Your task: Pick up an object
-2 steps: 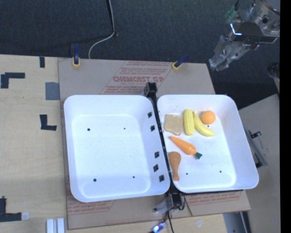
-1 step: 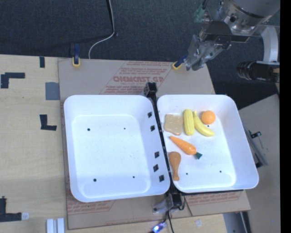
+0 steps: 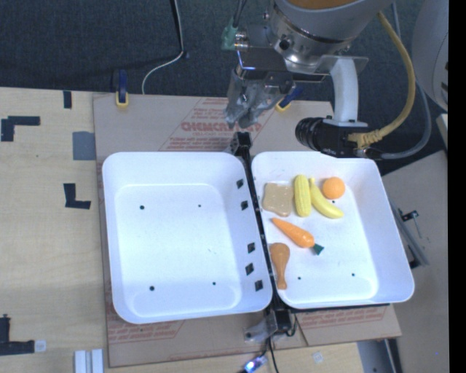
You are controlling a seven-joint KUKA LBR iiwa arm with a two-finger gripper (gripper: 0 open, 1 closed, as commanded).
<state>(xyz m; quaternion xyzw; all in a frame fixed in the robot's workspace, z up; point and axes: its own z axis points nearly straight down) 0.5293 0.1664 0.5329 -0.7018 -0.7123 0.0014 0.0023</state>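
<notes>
Red lettering on the cardboard sheet [image 3: 196, 125] under the bins seems to read "CHEMCRAFT", though the gripper [image 3: 244, 116] covers its end. The gripper hangs above the bins' far edge, fingers apparently close together with nothing between them. The carrot [image 3: 294, 233] lies in the right bin [image 3: 364, 277], well apart from the fingers.

We lose the arm [image 3: 320, 18] at the top edge, its upper part cut off. The gripper [image 3: 244, 109] blurs against the cardboard, so we can't tell how its fingers stand. The yellow hose [image 3: 400, 87] runs off the top too.
</notes>
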